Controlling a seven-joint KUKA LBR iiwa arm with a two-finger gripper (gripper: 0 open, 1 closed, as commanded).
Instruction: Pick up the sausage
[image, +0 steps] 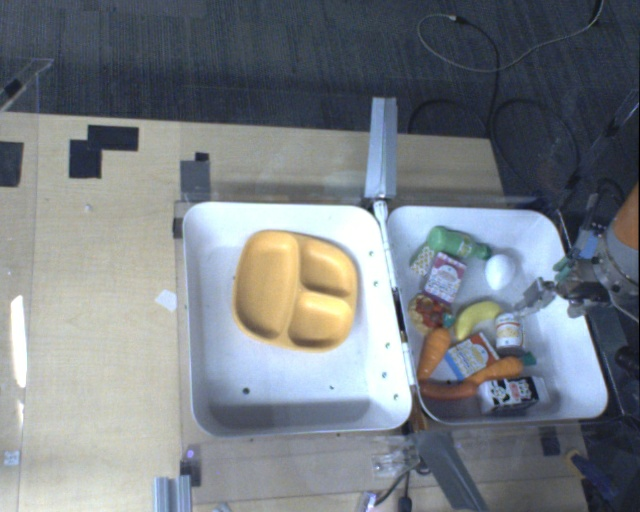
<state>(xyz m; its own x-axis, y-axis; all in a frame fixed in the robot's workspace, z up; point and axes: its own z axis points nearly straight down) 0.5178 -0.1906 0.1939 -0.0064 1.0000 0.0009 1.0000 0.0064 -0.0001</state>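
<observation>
The left bin (200, 330) holds a yellow three-part tray (295, 288), lying a little above its middle. A metal divider (382, 150) stands between the two bins at their far edge.

In the right bin (575, 330) the things crowd the left half. Near the far side lies a green bottle (455, 242), with a small red packet (444, 277) just below it and a white egg (498, 270) to their right. Lower down sit a banana (476, 316) and a small jar (509, 331). A carrot (433, 352) leans along the left wall, beside a blue-and-white card (470, 357). The sausage (475, 380), orange-brown and curved, lies along the near side of that bin, from below the carrot toward a black-and-white carton (510, 394), touching it.

My pincer (540, 295) comes in from the right edge, over the right part of that bin, beside the egg and the jar. The sausage lies nearer the front and to the left of it, apart, nothing between my fingers. I cannot tell how wide they stand.
</observation>
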